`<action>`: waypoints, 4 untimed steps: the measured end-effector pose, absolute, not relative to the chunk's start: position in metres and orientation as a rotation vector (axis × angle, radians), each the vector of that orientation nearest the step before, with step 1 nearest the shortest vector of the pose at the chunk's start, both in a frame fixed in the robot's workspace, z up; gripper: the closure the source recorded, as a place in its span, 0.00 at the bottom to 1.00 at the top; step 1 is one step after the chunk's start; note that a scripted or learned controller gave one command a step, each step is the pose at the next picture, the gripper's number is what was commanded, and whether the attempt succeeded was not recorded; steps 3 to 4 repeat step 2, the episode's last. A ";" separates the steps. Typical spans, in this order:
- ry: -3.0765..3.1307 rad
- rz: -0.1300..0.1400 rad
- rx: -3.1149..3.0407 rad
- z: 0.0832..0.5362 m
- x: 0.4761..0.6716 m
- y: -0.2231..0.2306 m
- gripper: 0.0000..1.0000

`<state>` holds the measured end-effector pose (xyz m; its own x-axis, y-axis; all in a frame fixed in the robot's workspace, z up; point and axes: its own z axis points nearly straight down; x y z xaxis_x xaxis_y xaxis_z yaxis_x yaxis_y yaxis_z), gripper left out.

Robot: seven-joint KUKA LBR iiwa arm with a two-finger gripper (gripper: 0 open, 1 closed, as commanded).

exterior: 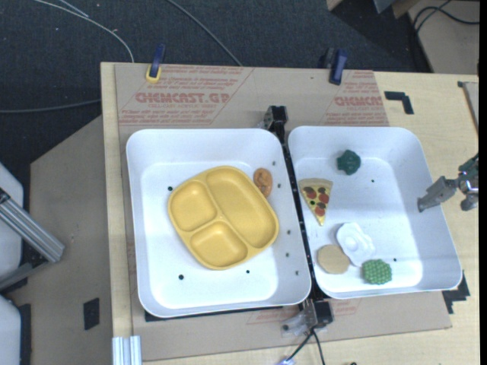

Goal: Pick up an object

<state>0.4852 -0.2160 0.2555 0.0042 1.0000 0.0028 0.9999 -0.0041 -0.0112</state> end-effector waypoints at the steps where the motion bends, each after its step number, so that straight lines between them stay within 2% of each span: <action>1: -2.222 0.000 -2.222 0.261 0.488 -0.215 0.00; 2: -2.217 0.002 -2.219 0.199 0.485 -0.215 0.00; 4: -2.217 0.002 -2.219 0.199 0.485 -0.215 0.00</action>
